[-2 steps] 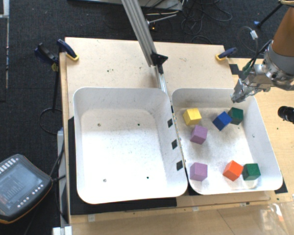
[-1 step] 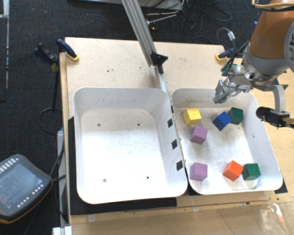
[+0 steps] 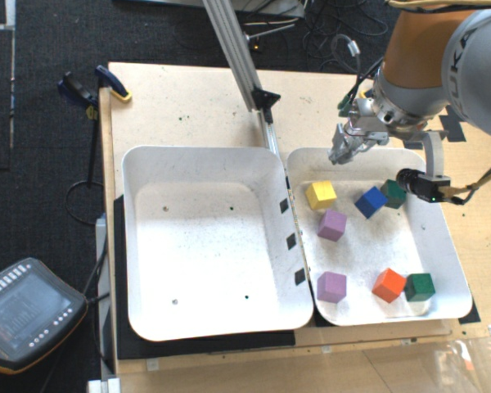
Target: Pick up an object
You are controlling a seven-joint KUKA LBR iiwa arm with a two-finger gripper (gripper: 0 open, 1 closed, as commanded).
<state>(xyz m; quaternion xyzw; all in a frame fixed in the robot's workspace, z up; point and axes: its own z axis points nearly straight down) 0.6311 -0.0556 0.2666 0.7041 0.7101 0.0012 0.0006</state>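
The right bin holds several small blocks: a yellow cube, a blue cube, a dark green cube, two purple cubes, an orange cube and a green cube. My gripper hangs over the bin's far edge, just above and to the right of the yellow cube. Nothing shows between its fingers, which look close together.
The left bin sits beside the right one. A slanted metal rail crosses the bench at the back. A blue and yellow clamp grips the bench's left edge. A pendant lies at lower left.
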